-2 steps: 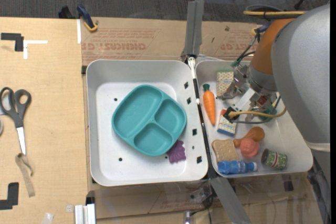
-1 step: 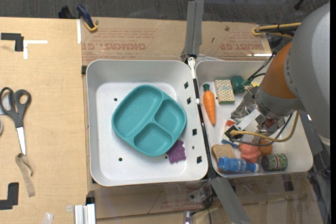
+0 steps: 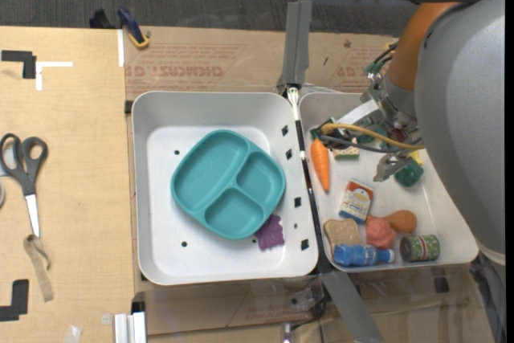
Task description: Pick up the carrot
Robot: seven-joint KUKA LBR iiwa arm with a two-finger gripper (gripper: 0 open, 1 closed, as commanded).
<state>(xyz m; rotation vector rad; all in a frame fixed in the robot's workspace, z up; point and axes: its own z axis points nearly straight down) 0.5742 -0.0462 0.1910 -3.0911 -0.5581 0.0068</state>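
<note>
Grey metal fingers of the gripper (image 3: 391, 166) hang over the right bin (image 3: 450, 209), pointing down between a dark green block (image 3: 410, 175) and a small carton (image 3: 356, 200). Whether those fingers stand wide or narrow cannot be told from this slanted view, and nothing shows between them. Above them rise the wrist, its cables and a yellow hose (image 3: 371, 132), then the orange band (image 3: 418, 40) and the bulky grey arm (image 3: 470, 108) covering the right side of the bin.

The carrot (image 3: 321, 164) lies to the left of the gripper, apart from it, close to the bin's left wall, its thick end toward the back and its tip pointing toward the front. Nearer the front of the same bin sit a slice of bread (image 3: 343, 232), a blue bottle (image 3: 362, 255) lying on its side, a pink-red rounded item (image 3: 381, 233), an orange rounded item (image 3: 401, 220) and a green can (image 3: 420, 247).

The left bin (image 3: 152, 197) holds a teal divided plate (image 3: 229, 184), with a purple bunch of grapes (image 3: 271, 233) just at its front right corner. On the wooden bench (image 3: 64, 173) further left lie scissors (image 3: 24, 173).
</note>
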